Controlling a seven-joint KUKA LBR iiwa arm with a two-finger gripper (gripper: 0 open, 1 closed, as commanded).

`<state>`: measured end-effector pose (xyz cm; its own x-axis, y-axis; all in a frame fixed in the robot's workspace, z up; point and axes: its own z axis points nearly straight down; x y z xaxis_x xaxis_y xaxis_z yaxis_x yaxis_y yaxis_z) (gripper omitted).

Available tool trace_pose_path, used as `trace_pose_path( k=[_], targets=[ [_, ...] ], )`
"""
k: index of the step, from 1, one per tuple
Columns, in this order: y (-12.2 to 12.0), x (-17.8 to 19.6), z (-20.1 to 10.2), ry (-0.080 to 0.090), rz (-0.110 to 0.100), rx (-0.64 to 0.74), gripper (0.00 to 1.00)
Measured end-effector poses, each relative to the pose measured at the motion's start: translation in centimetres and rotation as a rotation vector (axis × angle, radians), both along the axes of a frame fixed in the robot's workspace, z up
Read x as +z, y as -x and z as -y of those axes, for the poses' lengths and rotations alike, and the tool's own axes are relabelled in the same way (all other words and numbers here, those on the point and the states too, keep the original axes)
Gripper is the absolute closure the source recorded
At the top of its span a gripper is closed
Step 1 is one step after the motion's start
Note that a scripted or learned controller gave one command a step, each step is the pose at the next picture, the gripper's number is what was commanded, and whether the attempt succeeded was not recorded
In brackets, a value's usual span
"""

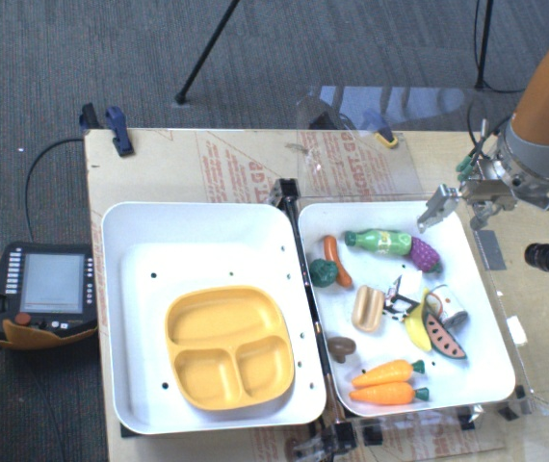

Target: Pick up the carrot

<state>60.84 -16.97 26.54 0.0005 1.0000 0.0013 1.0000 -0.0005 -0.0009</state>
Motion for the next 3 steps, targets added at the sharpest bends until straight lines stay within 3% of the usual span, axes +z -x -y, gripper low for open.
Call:
trace_pose_path(
  k=[1, 2, 3],
  targets=[
    [6.6, -4.2, -2.8, -0.003, -0.008, 0.138, 0.00],
    [11.2, -14.8, -2.4, -0.005, -0.008, 0.398, 0.00],
    [13.3, -18.0, -1.6, -0.004, -0.005, 0.092, 0.00]
  ],
)
